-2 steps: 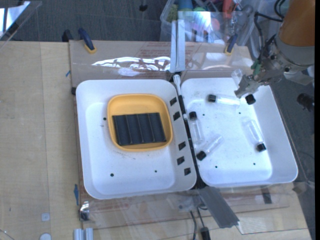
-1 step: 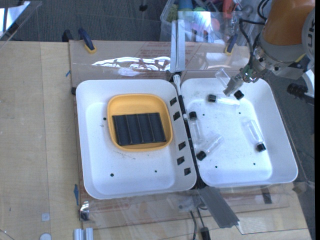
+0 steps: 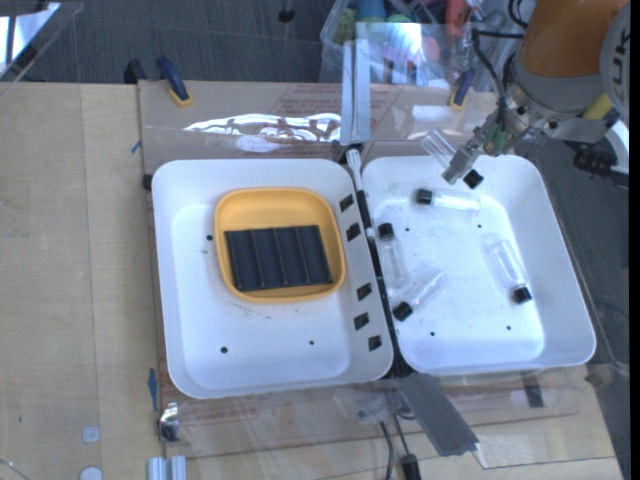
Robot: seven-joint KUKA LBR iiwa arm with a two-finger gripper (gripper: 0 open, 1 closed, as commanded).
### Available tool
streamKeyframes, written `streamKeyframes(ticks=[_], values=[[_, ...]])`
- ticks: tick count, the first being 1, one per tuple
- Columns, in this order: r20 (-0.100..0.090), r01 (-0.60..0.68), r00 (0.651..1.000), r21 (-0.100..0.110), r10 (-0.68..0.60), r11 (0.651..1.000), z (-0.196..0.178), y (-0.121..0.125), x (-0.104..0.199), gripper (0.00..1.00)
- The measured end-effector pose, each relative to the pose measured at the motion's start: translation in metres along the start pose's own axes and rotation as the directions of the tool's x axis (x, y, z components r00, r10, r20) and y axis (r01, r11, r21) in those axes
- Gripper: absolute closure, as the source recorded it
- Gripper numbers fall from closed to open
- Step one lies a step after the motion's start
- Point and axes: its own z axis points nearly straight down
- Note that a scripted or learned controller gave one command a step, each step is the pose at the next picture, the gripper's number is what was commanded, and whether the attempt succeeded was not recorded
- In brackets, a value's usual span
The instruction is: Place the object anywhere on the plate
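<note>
Gripper located over the far edge of the right bin; a small black piece sits just beside its tip, and whether that piece is touching the gripper or lying on the bin floor cannot be told. The nearest clear tube, with its black cap pointing left, lies on the bin floor just below the gripper in the camera view, apart from it. Three further clear capped tubes lie in the same bin: one near the right wall; one towards the front left; one alongside the divider. The yellow plate stands in the left bin, well apart from the gripper; a dark ribbed block lies flat on it.

Whether the gripper is spread or pressed together cannot be told; its tip is pale, partly translucent and blurs against the white bin. Nothing can be confirmed as held. The tubes are transparent and their outlines are faint. The arm is cut off by the top right corner.

The arm enters from the upper right, orange band uppermost; the wrist slants down and to the left towards the bin's far rim.
</note>
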Motion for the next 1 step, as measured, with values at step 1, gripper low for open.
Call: streamKeyframes(ticks=[1], values=[[-0.007, 0.182, 0.983, 0.003, -0.182, 0.983, -0.0067, 0.0090, 0.0396, 1.00]])
